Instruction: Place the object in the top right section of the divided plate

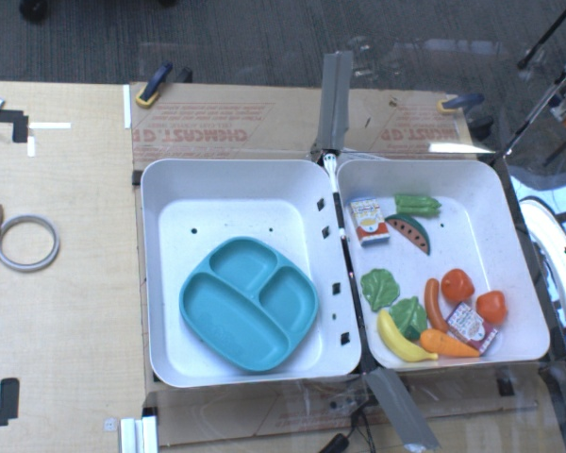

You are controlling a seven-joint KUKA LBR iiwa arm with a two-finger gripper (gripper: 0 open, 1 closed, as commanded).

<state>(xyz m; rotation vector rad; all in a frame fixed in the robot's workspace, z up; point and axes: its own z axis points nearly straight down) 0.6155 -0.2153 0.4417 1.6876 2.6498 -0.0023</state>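
Blue divided plate (249, 302) lying flat in left white bin (170, 206), lower centre of frame, long axis slanting upper-left to lower-right, toy foods clustered in right bin (495, 196), banana (402, 341) at lower edge, tape roll (25, 242) on counter (57, 347) at far left

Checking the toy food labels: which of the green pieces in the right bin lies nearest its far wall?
The long green pepper, at the back beside the small carton. The two leafy greens sit lower, toward the banana.
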